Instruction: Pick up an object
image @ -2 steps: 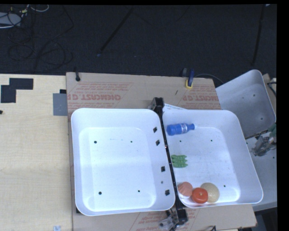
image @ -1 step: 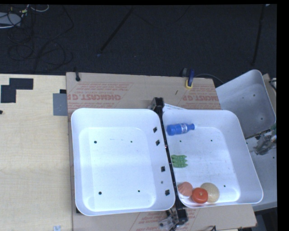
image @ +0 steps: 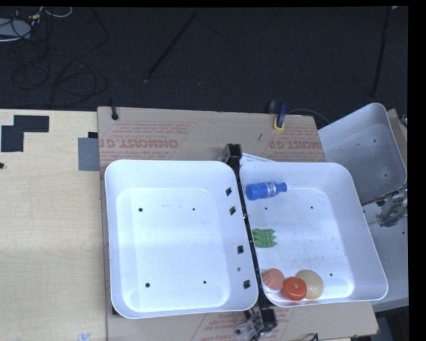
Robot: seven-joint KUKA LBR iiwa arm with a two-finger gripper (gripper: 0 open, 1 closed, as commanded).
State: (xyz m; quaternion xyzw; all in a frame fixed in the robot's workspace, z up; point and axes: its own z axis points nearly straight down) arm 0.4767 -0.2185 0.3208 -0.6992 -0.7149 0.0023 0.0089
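White plastic walls keep all your candidates gathered in the right bin point(image: 346, 220), where the blue bottle point(image: 265, 190) lies on its side near the far rim, the green pod point(image: 263, 238) mid-floor, and three round pieces point(image: 293, 285) in the near corner.

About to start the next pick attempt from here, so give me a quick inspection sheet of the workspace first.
Surface: cardboard-covered bench bearing left bin and right bin, side by side.
Job's things: all in the right bin: blue bottle lying on its side at the back, green piece by the inner wall, and pink object, red object and tan object clustered at the front.
Clutter: nothing seen.
Grippers: nothing seen.
Cables: loose cables on the dark floor behind.
Surroundings: metal plate at the right.
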